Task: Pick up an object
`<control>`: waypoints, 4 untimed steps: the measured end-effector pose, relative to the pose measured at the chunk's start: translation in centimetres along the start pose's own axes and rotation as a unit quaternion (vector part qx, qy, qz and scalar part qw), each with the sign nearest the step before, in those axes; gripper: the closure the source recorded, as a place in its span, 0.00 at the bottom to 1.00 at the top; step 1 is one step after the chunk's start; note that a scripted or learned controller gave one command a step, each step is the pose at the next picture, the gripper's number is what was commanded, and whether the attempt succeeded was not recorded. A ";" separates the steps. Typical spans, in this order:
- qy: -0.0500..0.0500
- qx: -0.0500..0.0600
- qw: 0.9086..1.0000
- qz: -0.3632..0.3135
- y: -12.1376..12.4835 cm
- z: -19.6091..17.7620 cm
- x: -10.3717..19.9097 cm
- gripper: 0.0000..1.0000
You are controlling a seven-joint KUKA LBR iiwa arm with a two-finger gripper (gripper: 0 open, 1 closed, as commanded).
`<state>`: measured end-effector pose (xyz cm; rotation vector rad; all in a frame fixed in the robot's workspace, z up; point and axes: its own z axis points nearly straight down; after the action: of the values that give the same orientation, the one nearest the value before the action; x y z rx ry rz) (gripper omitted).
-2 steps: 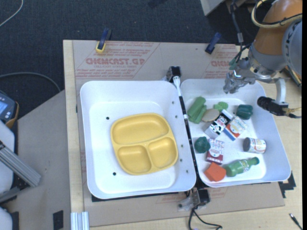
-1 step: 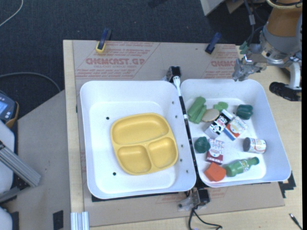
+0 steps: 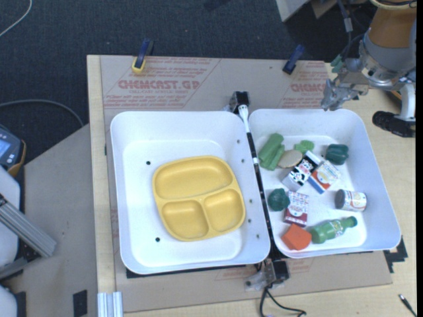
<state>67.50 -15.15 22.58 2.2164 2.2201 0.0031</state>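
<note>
My gripper (image 3: 334, 96) hangs over the far rim of the right bin (image 3: 382, 197), near its back right corner, with nothing seen in it. The bin holds several small items: a light green piece (image 3: 271, 150), a tan disc (image 3: 289, 158), a dark green pepper (image 3: 336, 153), a black-and-white carton (image 3: 301, 172), a red-white-blue box (image 3: 325, 176), a small can (image 3: 351, 200), a red packet (image 3: 298, 209), an orange block (image 3: 297, 238) and a green bottle (image 3: 334, 228). All of them lie well in front of the gripper.
The left bin (image 3: 129, 177) holds a yellow three-compartment tray (image 3: 198, 195). A black divider strip (image 3: 252, 160) runs between the bins. Clamps (image 3: 141, 58) sit on the cardboard base behind the bins. The arm's grey and orange wrist (image 3: 390, 32) rises at the top right.
</note>
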 end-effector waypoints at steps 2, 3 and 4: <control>0.002 0.005 1.000 -0.001 -7.2 0.8 9.2 1.00; 0.002 0.004 1.000 -0.002 -9.5 -0.4 13.6 1.00; 0.002 0.005 1.000 -0.001 -12.1 0.0 17.2 1.00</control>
<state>55.36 1.99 22.50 2.2207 2.2292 -0.0027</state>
